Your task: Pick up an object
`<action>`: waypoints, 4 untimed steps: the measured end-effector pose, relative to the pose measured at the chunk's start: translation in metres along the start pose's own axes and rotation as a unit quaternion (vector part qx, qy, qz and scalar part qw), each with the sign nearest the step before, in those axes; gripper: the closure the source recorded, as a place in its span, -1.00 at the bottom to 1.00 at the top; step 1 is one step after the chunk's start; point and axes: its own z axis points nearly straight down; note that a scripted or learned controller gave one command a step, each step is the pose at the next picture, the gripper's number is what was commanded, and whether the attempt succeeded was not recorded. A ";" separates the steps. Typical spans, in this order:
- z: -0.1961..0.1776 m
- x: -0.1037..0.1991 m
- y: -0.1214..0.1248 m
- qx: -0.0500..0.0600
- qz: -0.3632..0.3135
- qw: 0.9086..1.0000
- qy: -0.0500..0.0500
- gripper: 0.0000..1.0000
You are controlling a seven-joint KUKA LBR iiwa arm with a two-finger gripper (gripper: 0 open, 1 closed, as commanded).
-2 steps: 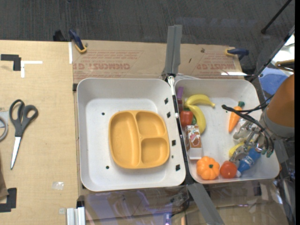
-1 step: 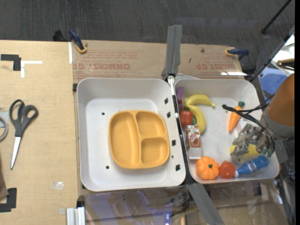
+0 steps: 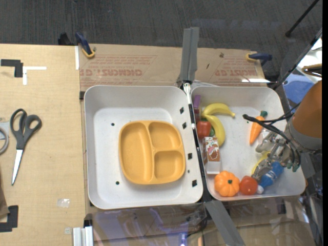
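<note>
The right bin (image 3: 237, 146) holds two yellow bananas (image 3: 218, 118), an orange carrot (image 3: 255, 132), a red pepper (image 3: 203, 128), a small red-and-white carton (image 3: 211, 149), an orange pumpkin (image 3: 227, 183), a red tomato (image 3: 248, 185) and a blue bottle (image 3: 270, 174). My gripper (image 3: 272, 150) hangs low over the bin's right side, just above the blue bottle and a small yellow item (image 3: 259, 165). Its metal tip is cluttered with cables. Nothing visibly hangs from it.
The left bin (image 3: 97, 137) holds a yellow divided plate (image 3: 152, 151). Scissors (image 3: 21, 137) lie on the wooden bench at far left. Blue clamps (image 3: 85, 45) pin cardboard behind the bins. A grey divider strip (image 3: 189, 50) runs between the bins.
</note>
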 end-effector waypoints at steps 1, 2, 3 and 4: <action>-0.007 -0.001 0.000 0.000 0.000 1.000 0.001 1.00; -0.006 -0.001 0.000 0.000 0.000 1.000 0.001 -1.00; -0.013 -0.001 0.001 -0.001 0.000 1.000 0.002 1.00; -0.013 -0.001 0.001 -0.001 0.000 1.000 0.002 -1.00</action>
